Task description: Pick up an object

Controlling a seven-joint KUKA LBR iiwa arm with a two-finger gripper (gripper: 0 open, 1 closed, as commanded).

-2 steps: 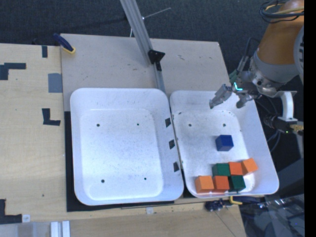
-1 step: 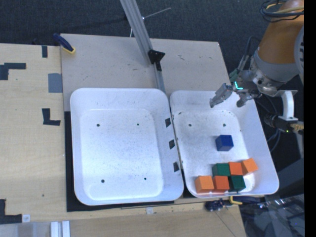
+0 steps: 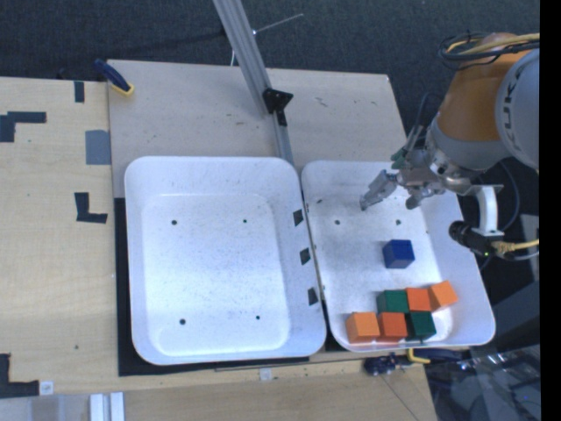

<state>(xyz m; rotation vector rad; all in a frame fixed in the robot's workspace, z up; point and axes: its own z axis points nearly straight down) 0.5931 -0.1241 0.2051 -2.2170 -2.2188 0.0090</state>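
Note:
A blue cube (image 3: 398,253) lies alone in the middle of the right bin (image 3: 351,261). Along that bin's near edge sits a cluster of orange blocks (image 3: 363,326) and green blocks (image 3: 394,302), with one more orange block (image 3: 443,294) at the right. My gripper (image 3: 390,195) hovers over the bin's far part, above and a little behind the blue cube, its two fingers spread apart with nothing between them.
The left bin (image 3: 215,257) stands beside the right one, with small black clips on the shared rim. A slanted metal pole (image 3: 250,55) crosses the bench behind the bins. Cables hang at the arm's right side (image 3: 491,235).

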